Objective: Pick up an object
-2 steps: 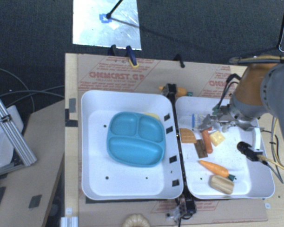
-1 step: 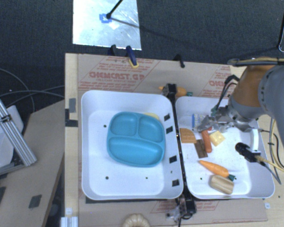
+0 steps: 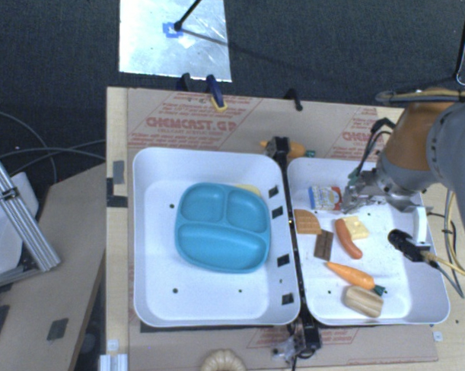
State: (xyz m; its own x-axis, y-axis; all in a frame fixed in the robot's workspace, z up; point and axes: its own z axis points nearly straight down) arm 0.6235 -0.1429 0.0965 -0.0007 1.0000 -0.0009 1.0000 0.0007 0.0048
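My gripper hangs low over the back of the right bin, reaching in from the right. Just left of it lies a small white and blue packet. Below it are a yellow cheese wedge and a red sausage. A tan cracker and a brown bar lie toward the bin's left side. Nearer the front are an orange carrot and a tan bread roll. Nothing shows between the fingers.
The left bin holds a blue divided plate with a pale yellow item peeking out behind it. A row of black clips runs along the divide between the bins. A yellow and black object sits behind the bins.
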